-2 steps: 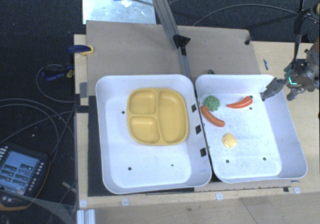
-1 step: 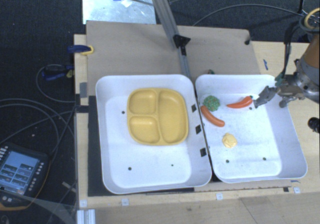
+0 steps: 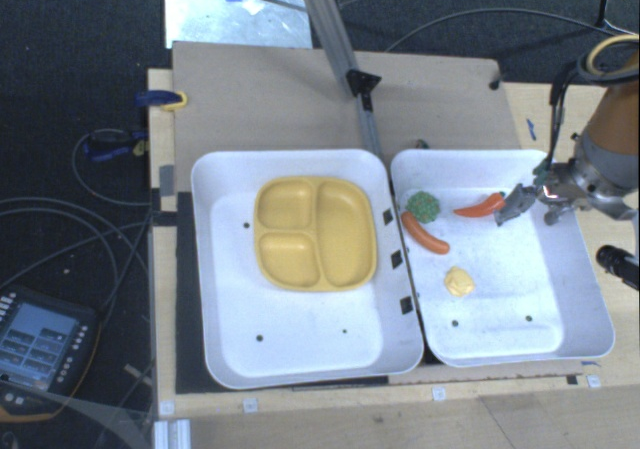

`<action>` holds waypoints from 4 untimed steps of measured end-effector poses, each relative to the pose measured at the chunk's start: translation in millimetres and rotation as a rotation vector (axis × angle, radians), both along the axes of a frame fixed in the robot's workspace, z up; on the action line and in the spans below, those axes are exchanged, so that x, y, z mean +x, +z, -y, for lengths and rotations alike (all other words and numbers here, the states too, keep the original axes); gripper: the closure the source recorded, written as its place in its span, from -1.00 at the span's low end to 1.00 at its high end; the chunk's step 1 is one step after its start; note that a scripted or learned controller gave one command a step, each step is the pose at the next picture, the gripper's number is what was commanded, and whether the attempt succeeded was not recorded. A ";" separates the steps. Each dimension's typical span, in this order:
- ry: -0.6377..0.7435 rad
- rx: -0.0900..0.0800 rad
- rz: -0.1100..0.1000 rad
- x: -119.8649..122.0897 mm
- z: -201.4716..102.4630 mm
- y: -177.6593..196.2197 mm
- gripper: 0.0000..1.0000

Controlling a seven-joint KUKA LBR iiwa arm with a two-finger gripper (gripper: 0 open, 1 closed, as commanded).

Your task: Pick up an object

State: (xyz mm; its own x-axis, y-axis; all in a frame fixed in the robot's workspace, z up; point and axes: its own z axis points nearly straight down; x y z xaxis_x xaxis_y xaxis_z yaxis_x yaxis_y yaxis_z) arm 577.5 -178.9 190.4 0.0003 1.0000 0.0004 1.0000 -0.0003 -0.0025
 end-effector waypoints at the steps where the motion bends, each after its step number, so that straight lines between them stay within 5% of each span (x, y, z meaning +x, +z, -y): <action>1: 0.001 -0.001 0.000 7.9 6.4 -50.7 -1.00; 2: 0.001 -0.001 0.007 9.5 6.3 -36.6 1.00; 3: 0.007 -0.003 0.011 9.0 2.2 27.3 1.00; 4: 0.007 -0.001 0.007 10.3 2.2 52.2 1.00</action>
State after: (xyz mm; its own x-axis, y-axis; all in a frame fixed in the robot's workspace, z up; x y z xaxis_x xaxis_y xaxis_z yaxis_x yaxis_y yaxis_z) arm 587.8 -181.1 242.6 -0.0064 1.0000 -0.0010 1.0000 0.0064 0.0048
